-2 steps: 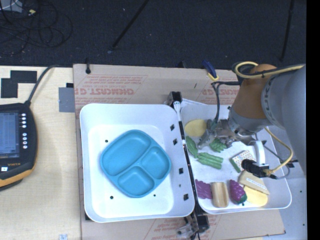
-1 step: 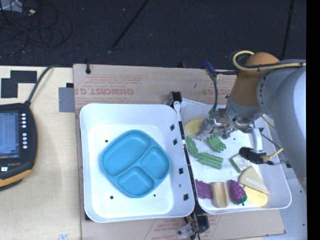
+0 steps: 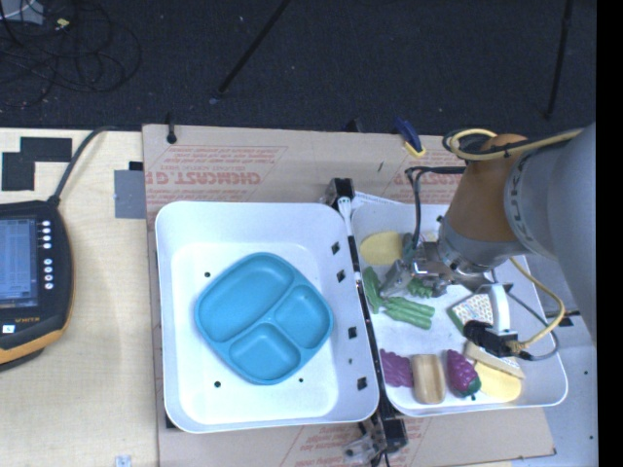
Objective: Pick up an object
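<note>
My gripper [image 3: 407, 276] hangs low over the upper left part of the right bin [image 3: 545, 392], just above a bunch of green bean pods [image 3: 401, 307]. A yellow piece [image 3: 380, 248] lies at the bin's far left corner, beside the gripper. Along the near wall lie purple grapes [image 3: 395, 367], a tan bread-like piece [image 3: 426, 378], a purple eggplant [image 3: 461, 372] and a pale yellow piece [image 3: 498, 383]. A white checkered item [image 3: 474, 309] lies to the right of the gripper. The wrist hides what is right under it.
The left bin [image 3: 180, 261] holds a blue divided plate [image 3: 263, 316]. A divider with black clips [image 3: 352, 300] runs between the bins. A handheld pendant [image 3: 24, 270] lies on the bench at far left. Cables [image 3: 540, 314] trail from the wrist over the right bin.
</note>
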`<state>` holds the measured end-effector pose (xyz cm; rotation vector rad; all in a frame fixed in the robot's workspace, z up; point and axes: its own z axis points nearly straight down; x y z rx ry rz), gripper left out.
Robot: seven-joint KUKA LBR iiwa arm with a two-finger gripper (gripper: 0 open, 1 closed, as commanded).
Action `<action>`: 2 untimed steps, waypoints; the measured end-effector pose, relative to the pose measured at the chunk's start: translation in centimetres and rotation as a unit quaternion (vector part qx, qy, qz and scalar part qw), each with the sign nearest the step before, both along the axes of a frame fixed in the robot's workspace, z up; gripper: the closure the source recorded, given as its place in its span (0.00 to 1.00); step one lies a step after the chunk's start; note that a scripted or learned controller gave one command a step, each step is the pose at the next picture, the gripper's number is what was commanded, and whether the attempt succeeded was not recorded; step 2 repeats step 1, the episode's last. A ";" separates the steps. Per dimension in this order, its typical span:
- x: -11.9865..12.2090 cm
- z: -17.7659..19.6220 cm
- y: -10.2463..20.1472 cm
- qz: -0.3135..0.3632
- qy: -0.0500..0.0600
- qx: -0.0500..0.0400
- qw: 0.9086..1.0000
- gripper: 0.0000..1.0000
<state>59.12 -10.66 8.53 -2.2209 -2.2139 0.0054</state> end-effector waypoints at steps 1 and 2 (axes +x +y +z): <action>5.1 -0.1 -0.1 0.001 0.001 0.000 1.000 0.00; 5.1 -0.1 -0.1 0.001 0.001 0.000 1.000 0.00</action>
